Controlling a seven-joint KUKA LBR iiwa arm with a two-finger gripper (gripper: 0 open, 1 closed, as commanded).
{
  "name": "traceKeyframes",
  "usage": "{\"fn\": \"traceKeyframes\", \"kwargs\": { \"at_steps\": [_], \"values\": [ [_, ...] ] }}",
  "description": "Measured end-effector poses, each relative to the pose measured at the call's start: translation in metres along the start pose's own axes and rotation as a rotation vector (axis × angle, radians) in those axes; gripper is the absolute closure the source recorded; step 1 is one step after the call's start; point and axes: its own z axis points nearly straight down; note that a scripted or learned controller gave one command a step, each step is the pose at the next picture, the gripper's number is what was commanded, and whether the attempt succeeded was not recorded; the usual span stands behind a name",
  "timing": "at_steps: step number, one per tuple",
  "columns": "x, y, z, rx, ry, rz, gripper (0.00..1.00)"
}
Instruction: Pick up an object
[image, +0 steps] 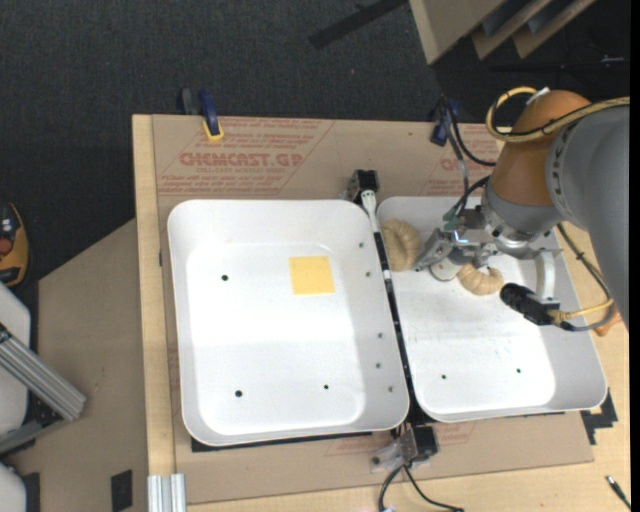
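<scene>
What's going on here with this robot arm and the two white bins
A grey arm reaches in from the right over the right bin, its gripper low near the far end. Two tan, bread-like pieces lie there: one by the divider, another just beside the gripper. Nothing is visibly held, so the pick isn't done yet. A yellow square lies flat in the left bin.

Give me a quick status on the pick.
End effector low in right bin, between two tan objects. Yellow square in left bin.
</scene>
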Motion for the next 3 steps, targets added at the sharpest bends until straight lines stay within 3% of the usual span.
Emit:
{"fn": "traceKeyframes", "kwargs": {
  "at_steps": [1,2,3],
  "values": [
    [0.116,0.019,-0.107,-0.008,0.004,-0.007,0.00],
    [0.040,0.002,-0.100,0.008,-0.001,0.011,0.00],
    [0.019,-0.002,0.004,0.005,-0.007,0.011,0.00]
  ]
}}
